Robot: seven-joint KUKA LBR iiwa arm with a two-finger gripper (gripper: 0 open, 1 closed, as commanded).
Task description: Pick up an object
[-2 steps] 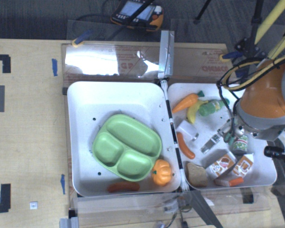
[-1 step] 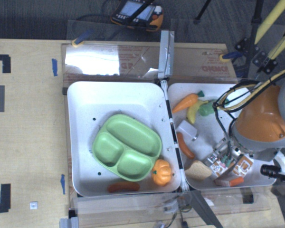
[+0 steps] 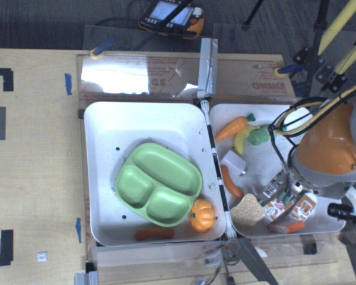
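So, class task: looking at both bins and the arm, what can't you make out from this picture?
- Gripper, camera view: fingers lost against the clutter in the right bin.
- Small packet: print too small to read, partly under the arm.
- Red item at the left bin's front edge: too thin and blurred to name.
- Arm: cut off by the right edge.

arm [image 3: 332, 147] cut off at right edge
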